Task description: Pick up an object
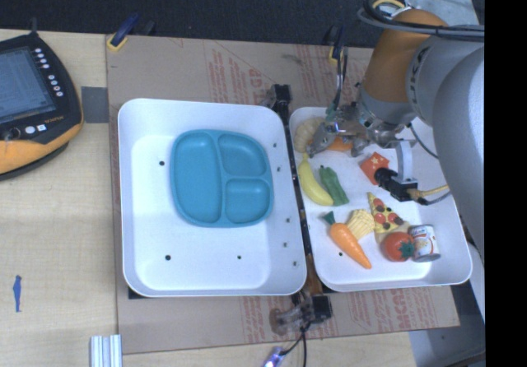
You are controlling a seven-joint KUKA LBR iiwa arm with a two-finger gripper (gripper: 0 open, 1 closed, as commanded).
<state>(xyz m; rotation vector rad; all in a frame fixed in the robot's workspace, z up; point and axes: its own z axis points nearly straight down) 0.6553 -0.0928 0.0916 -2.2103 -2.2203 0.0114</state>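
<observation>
My gripper [339, 137] hangs low over the far left corner of the right bin [449, 275], right above a small orange-brown item and beside a pale round piece [304, 137]. The arm's wrist hides what lies directly beneath it. Toy food fills the bin: a yellow banana [313, 182], a green pepper [333, 184], a carrot [350, 246], a corn cob [361, 223], a pizza slice [384, 212], a tomato [398, 246], a small can [424, 242] and a red piece [375, 166].
The left bin [144, 267] holds a blue divided plate [222, 177]. A control pendant [29, 106] rests on the bench at far left. The arm's grey body [461, 110] covers the right bin's far right side.
</observation>
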